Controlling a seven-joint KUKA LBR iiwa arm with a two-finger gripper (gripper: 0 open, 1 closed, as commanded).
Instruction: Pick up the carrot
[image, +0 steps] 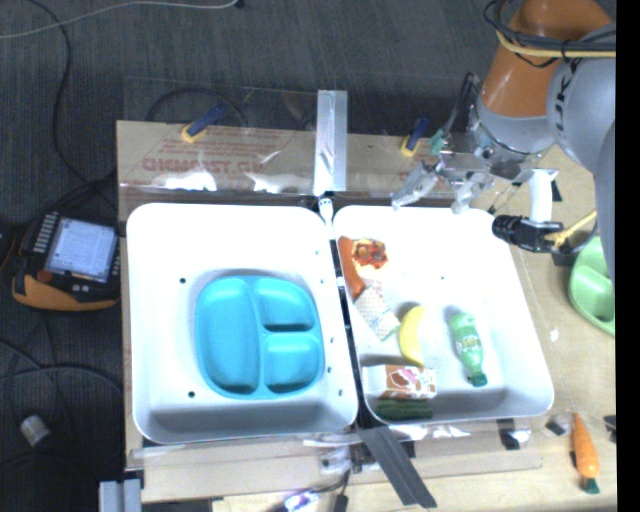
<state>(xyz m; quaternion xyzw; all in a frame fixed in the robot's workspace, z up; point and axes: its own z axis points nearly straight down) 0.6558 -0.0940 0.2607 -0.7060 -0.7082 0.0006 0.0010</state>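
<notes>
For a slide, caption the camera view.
Hand hovers at right bin's far rim; carrot lies along the left wall.

glossy white plastic bins, smooth blue tray

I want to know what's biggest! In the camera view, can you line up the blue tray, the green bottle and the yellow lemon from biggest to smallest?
1. Blue tray, by far the largest.
2. Green bottle.
3. Yellow lemon, only slightly smaller-looking than the bottle, so that order is unsure.

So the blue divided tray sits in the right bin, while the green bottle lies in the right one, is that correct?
Not quite: the camera view shows the blue divided tray in the left bin, not the right. The green bottle does lie in the right bin.
</notes>
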